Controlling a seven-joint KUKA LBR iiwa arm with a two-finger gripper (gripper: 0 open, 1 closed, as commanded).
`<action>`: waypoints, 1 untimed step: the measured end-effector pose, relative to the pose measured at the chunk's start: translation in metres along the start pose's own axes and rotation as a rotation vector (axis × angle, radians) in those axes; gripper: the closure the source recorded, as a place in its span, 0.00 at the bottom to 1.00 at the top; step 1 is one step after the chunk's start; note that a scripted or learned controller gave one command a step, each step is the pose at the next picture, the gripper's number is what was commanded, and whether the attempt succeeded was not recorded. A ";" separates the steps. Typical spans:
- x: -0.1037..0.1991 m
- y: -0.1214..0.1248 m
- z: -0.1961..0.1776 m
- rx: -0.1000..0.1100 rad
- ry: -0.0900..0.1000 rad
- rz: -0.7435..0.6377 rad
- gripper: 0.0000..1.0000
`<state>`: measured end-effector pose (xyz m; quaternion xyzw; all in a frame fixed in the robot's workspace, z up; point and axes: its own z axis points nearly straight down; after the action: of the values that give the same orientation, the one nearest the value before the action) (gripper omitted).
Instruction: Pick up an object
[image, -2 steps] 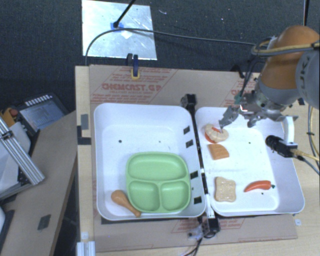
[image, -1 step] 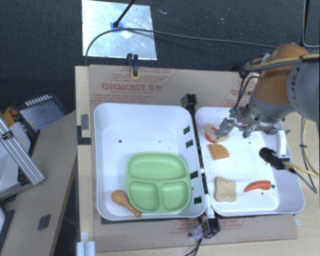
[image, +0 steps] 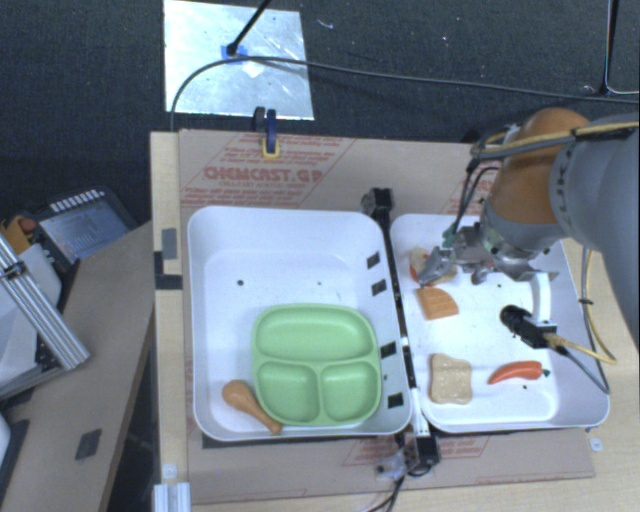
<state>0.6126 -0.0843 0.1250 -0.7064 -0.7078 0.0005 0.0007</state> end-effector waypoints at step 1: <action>-0.001 0.001 -0.014 -0.006 -0.001 0.000 1.00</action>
<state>0.6141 -0.0848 0.1387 -0.7065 -0.7077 -0.0012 -0.0015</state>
